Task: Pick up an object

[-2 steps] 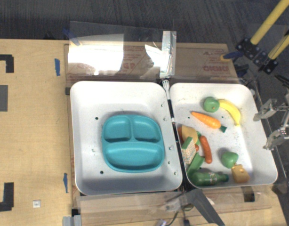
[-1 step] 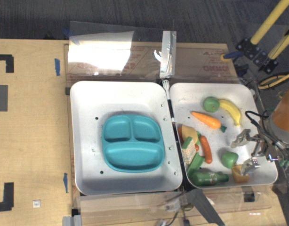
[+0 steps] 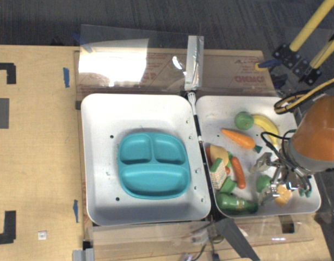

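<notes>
The tool (image 3: 277, 185) hung low in the right bin (image 3: 314, 203), near its front edge; its grip state could not be told. Toy food crowded there: green bottle (image 3: 236, 203), carrot (image 3: 239, 138), banana (image 3: 266, 125). The teal tray (image 3: 153, 165) filled the left bin (image 3: 96, 118).

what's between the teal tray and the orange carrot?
In the camera view: bare floor of the left bin, the divider where the two bins meet, then bare floor of the right bin. The teal tray and orange carrot have no object between them.
</notes>
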`<state>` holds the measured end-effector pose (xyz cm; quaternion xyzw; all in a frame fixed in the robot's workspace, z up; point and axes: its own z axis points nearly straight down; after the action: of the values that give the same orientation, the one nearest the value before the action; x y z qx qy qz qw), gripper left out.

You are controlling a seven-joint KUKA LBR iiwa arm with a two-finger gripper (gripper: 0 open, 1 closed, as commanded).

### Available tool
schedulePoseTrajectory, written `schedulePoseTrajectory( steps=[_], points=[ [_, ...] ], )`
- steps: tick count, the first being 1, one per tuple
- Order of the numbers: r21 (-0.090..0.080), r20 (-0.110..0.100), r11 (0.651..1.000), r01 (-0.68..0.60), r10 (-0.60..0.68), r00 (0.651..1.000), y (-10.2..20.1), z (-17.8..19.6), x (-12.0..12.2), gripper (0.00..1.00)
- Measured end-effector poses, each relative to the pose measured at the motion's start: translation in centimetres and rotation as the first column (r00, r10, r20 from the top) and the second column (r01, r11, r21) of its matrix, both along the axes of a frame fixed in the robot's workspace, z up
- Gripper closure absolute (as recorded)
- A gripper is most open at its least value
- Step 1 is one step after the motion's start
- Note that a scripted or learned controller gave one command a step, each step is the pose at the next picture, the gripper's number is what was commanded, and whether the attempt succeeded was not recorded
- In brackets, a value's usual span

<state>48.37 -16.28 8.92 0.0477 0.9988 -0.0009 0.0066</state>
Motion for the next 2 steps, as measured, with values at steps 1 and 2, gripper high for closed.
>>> schedulePoseTrajectory(
  steps=[1, 2],
  points=[
    [0.002, 0.002, 1.0, 0.009, -0.009, 1.0, 5.9, 0.1, 0.1, 0.0],
    [-0.003, 0.001, 1.0, -0.02, 0.02, 1.0, 6.8, 0.1, 1.2, 0.0]
  ],
)
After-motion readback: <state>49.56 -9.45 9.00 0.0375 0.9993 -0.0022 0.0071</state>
